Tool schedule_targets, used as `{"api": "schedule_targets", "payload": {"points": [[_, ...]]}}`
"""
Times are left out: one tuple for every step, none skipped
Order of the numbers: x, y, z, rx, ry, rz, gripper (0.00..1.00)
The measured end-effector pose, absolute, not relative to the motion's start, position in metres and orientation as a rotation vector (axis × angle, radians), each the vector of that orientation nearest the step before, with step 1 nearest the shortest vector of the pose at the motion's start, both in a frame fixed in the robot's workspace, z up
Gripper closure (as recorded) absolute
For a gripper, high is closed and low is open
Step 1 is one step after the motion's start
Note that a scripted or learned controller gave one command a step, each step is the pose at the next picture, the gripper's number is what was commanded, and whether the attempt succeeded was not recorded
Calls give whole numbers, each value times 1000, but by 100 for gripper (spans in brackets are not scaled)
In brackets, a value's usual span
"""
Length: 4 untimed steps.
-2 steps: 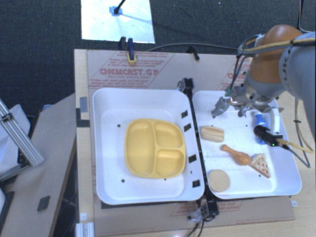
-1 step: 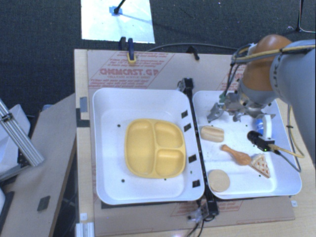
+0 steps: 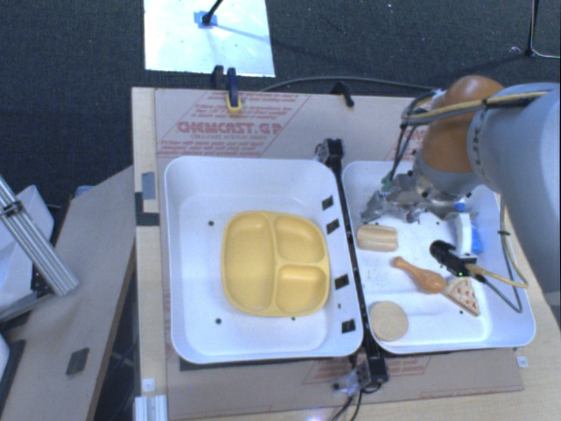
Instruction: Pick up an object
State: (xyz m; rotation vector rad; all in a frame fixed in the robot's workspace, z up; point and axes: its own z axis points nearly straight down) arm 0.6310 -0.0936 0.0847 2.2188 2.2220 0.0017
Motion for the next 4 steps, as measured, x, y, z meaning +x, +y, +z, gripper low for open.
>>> {"api": "schedule_targets", "payload": {"points": [[632, -94, 96, 2218, 2222, 4, 100], [634, -104, 146, 2218, 2219, 5, 100], [637, -107, 209, 2215, 2222, 4, 100], [636, -99, 269, 2212, 2223, 7, 100]]}}
